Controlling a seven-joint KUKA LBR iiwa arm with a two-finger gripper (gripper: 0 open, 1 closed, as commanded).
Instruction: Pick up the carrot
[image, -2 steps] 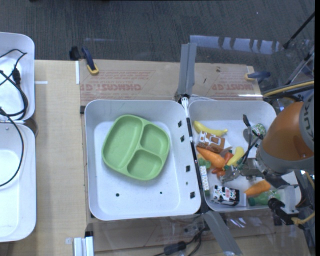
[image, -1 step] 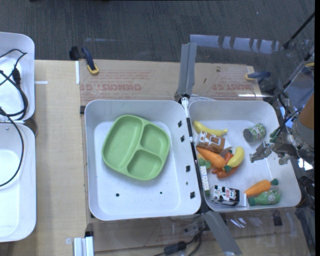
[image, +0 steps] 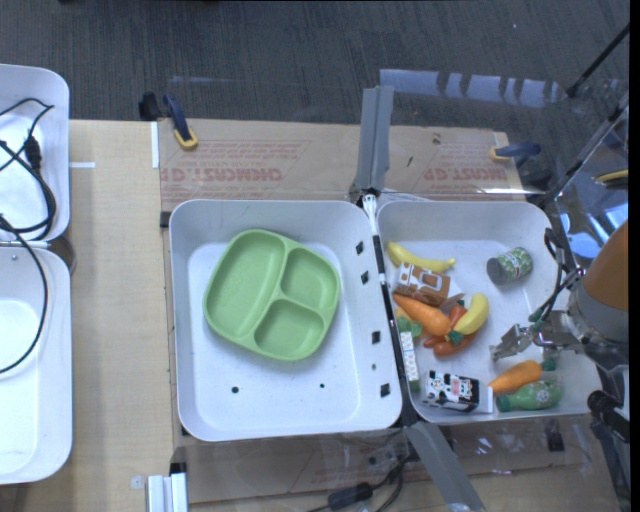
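Two orange carrots lie in the right bin (image: 530, 215). One carrot (image: 517, 376) with a green top rests near the bin's front right, beside a green vegetable (image: 530, 398). The other carrot (image: 427, 315) lies in the pile at the bin's left side. My gripper (image: 512, 342) hangs low over the right bin, just above and slightly behind the front-right carrot, with nothing seen held in it. The arm's orange band (image: 612, 275) shows at the right edge.
The right bin also holds two bananas (image: 420, 259), (image: 473, 312), a brown packet (image: 421, 285), a green can (image: 511, 264) and a black-and-white carton (image: 451, 389). A green divided plate (image: 272, 294) sits in the left bin (image: 200, 390).
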